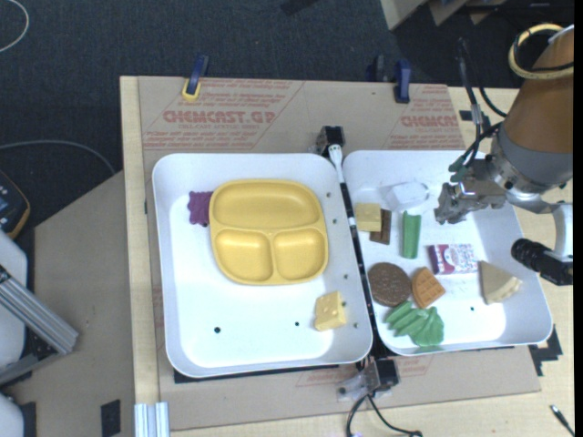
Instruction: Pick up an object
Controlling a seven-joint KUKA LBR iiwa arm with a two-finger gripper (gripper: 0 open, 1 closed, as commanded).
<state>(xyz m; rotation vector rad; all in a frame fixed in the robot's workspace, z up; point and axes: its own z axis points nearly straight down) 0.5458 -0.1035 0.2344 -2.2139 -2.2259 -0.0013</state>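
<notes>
Cardboard-topped bench [273,107] with two white bins [182,271] [519,326] side by side

This is a robotics lab, not a kitchen. The bench [273,107] is a sheet of board stamped with a maker's name in red, pinned at its twelve o'clock edge by a yellow clamp [193,82] and a blue clamp [402,78]. Two white bins [178,271] sit side by side on it, holding toy food (plastic play pieces, by the look). At three o'clock a grey and orange industrial arm [537,107] trails cables. Dark carpet, a loose white wire and aluminium framing [32,308] at eight o'clock finish the picture
</notes>
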